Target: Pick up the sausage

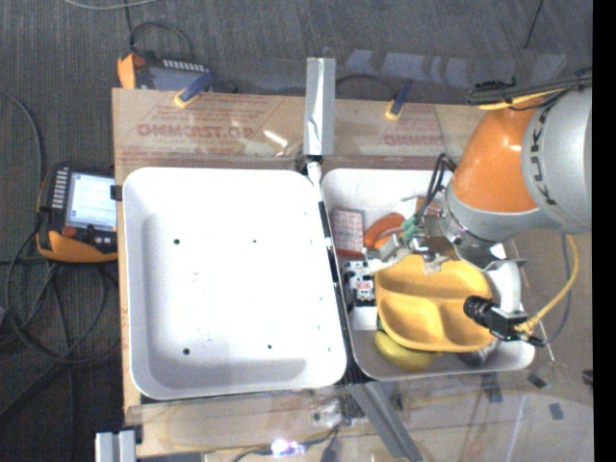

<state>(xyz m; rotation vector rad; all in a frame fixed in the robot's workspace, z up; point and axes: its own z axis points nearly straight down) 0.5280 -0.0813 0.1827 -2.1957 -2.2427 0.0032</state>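
Two shallow white bins, listed from the near edge back.

1. Left bin (pixel 135 287): bare white floor with a few dark specks. No task item in it.
2. Right bin (pixel 377 192): holds all the clutter, so the arm works over it.
3. Yellow rounded fruit, probably a lemon (pixel 402 352), at 6 o'clock in the right bin. It is wedged partly under item 4.
4. Yellow divided tray (pixel 428 311), at about 5 o'clock. It rests tilted on the fruit and covers much of the bin floor.
5. Small black-and-white box (pixel 361 283), at 9 o'clock, against the bin's left wall.
6. Gripper (pixel 416 243), near the bin's centre, at the end of the orange-banded arm. It is lowered just beside item 7, a likely approach for the pick. The wrist hides its tip, so I cannot tell whether it grasps anything.
7. Sausage (pixel 385 227), orange-red, at about 11 o'clock. It lies on the bin floor between the gripper and item 8.
8. Red packet (pixel 346 227), at 10 o'clock, by the left wall.
9. Teach pendant (pixel 82 210), outside the bins, at 9 o'clock of the bench.
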